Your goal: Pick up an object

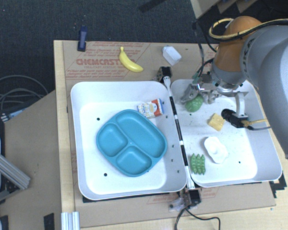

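Hovering low in the right bin (pixel 259 174), my gripper (pixel 198 94) sits right over the green ball (pixel 194 104) to take it; its grip can't be made out.

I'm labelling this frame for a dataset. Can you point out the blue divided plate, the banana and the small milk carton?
blue divided plate (pixel 130 142): camera view, on the ridge where its compartments meet.
banana (pixel 129 63): camera view, on the middle of its curved body.
small milk carton (pixel 150 109): camera view, on its printed side.
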{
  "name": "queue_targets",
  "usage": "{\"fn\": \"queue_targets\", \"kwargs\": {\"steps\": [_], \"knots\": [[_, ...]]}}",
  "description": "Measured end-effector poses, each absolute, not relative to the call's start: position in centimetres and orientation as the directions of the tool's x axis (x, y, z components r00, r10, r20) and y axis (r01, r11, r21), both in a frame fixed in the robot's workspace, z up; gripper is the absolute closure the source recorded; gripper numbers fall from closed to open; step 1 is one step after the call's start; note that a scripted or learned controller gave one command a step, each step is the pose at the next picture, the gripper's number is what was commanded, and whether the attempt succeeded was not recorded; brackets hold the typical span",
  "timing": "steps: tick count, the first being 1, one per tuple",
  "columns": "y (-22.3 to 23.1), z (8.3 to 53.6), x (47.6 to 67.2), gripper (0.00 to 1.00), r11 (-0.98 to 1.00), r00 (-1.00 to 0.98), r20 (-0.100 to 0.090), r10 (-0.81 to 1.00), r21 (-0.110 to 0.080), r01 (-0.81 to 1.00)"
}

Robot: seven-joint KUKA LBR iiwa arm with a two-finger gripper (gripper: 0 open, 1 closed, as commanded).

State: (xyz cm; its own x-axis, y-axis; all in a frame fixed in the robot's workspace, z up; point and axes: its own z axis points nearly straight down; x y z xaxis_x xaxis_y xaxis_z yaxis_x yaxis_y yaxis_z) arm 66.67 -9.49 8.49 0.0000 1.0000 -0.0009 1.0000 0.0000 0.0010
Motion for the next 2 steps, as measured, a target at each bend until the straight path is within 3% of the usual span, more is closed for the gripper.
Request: {"fn": "queue_targets", "kwargs": {"steps": [1,2], "knots": [[-9.7,8.5,65.8,0.0,0.0,0.0,0.0,1.0,-0.003,1.0],[-9.6,9.5,65.9,1.0,-0.001,0.001,0.0,1.0,-0.001,1.0]]}}
